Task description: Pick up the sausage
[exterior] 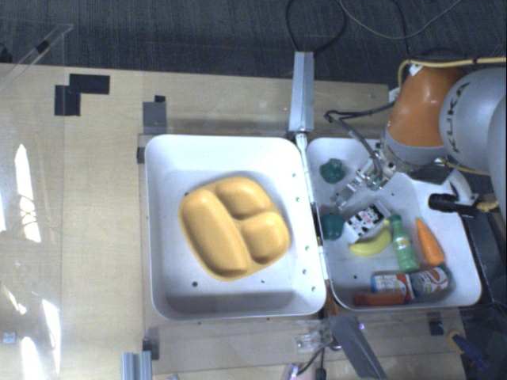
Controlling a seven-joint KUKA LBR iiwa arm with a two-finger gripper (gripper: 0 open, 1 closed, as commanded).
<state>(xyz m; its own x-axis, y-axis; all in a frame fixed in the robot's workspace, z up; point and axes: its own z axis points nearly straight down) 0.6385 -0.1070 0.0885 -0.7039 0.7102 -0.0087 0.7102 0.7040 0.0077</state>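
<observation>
Sausage [379, 298] flat against the near wall of the right bin [467, 291], towards its near-left corner, pressed up to a can [413, 283] lying on its side. Gripper [363, 185] over the far-left part of that same bin, well apart from the target, poised above a small printed box [364, 218]; open or clenched, cannot tell, and nothing seen in its grasp.

Likely to go wrong:
- Coming down at the present spot and closing on the box, the banana [371, 245] or the teal piece [333, 226] rather than the target.
- Hitting the bin wall on descent, with so little room on the near side of the sausage.
- Catching the can along with it, or shoving both along the wall, because of the contact between them.
- Knocking the green bottle [402, 245] or carrot [430, 244] while crossing towards the near edge.
</observation>
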